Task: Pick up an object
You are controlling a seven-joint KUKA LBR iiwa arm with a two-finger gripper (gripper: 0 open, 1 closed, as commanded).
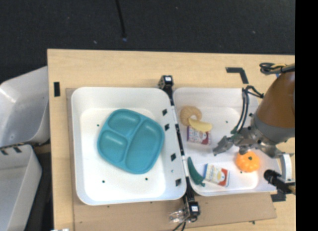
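My gripper (229,144) hangs over the right bin (218,98), below the arm's orange band (277,103). Just right of and below it lies a small orange pumpkin (247,161); whether they touch is unclear. To the gripper's left sit a purple-and-white packet (198,136), a pale banana piece (201,125) and a tan bagel (189,113). Near the bin's front edge lie a white carton with orange and blue print (216,175) and a green item (195,172). Nothing shows between the gripper's tips.
The left bin (84,175) holds a teal divided plate (130,140). A ridge with black clips (174,140) separates the two bins. Black cables (244,108) run along the arm. White containers (20,120) stand off the bench at far left.
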